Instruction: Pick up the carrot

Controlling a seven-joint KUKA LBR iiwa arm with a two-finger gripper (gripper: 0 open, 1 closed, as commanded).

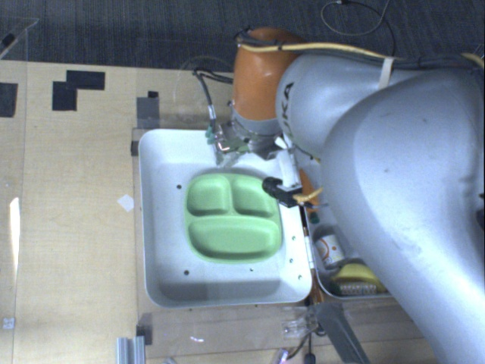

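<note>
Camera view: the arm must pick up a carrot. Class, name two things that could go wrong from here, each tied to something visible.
1. The gripper hangs by the left bin's far rim, next to the green plate; a descent here may strike either.
2. The arm covers most of the right bin, so a carrot lying there cannot be confirmed.
</note>
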